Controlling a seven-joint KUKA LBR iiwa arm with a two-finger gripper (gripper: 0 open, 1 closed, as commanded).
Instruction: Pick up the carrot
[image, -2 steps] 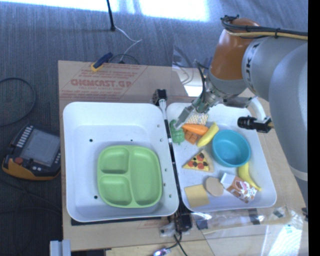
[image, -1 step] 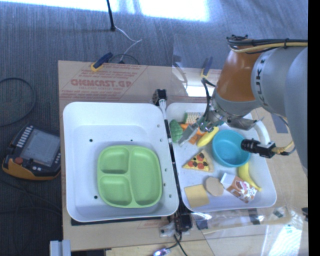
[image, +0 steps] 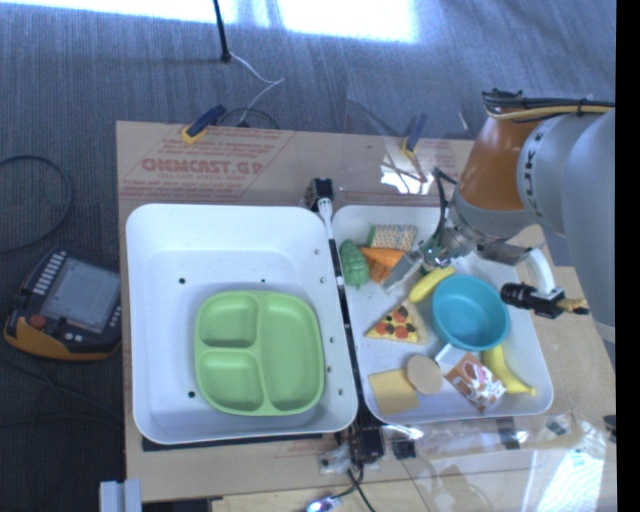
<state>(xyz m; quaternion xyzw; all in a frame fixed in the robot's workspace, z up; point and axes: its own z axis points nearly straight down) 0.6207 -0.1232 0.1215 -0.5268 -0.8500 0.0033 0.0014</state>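
Carrot (image: 382, 262), orange, lies at the back of the right bin (image: 535, 392), touching a green vegetable (image: 353, 264). Nearest the camera sit a cheese block (image: 390, 390) and a snack packet (image: 474, 381); then a pizza slice (image: 396, 323) and blue bowl (image: 467, 311). My claw (image: 428, 255) hangs just beside the carrot; I cannot tell how wide it stands or whether it grips anything. The crowding risks catching a neighbour instead.

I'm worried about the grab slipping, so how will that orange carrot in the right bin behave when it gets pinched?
The carrot looks like smooth toy plastic, so probably stiff, light and a bit slippery. Its tapered shape may squirt sideways or roll. It lies crowded against the green vegetable, which will likely get nudged.
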